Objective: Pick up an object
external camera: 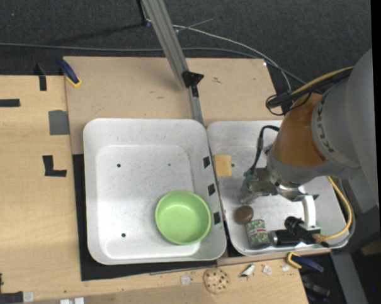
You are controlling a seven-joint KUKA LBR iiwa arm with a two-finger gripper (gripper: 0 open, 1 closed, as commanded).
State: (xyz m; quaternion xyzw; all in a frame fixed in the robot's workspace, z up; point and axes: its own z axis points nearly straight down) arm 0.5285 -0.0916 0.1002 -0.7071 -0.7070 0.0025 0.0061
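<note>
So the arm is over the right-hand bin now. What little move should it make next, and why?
Probably a short drop straight down toward the small brown object. The gripper hangs just above it in the right bin, and nothing shows between its fingers. The green bowl lies in the left bin, farther off, so the brown piece looks like the nearest target.

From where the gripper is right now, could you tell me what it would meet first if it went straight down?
Most likely the small brown round object in the right bin: it lies just below the gripper in the camera view. Depth is unclear from this slant, so the gripper might instead land on the bin floor beside it.
</note>
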